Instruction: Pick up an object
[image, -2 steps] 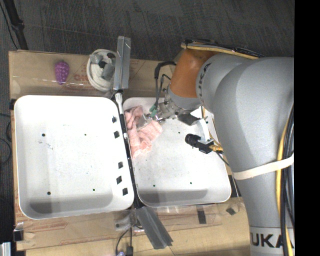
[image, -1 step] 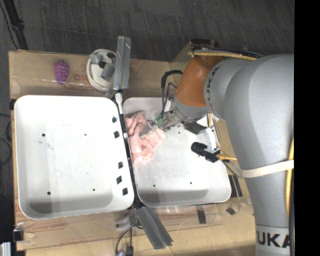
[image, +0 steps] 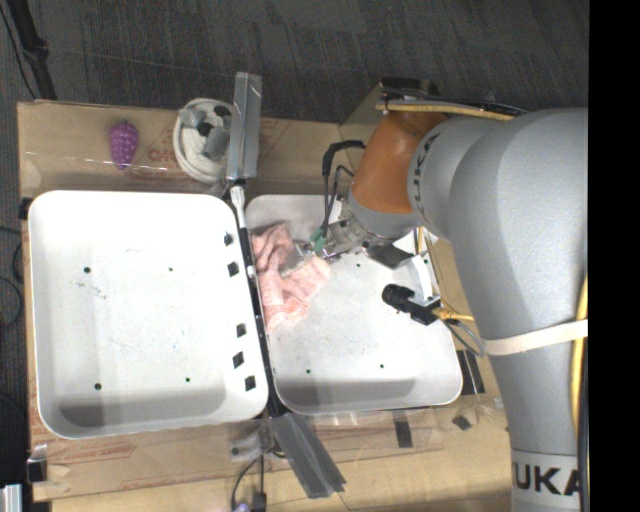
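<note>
A single fixed camera looks down at a slant from above the brown wooden desk (image: 150, 450). It frames both shallow white plastic bins (image: 130, 400) fairly closely, the grey arm (image: 510, 250) entering from the right.

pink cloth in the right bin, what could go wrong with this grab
The pink cloth lies crumpled against the right bin's left wall, by the divider. The gripper sits over its upper edge, so it may catch only a fold, which could slip out on lifting. Working this close to the wall, it could also bump the divider.
</note>
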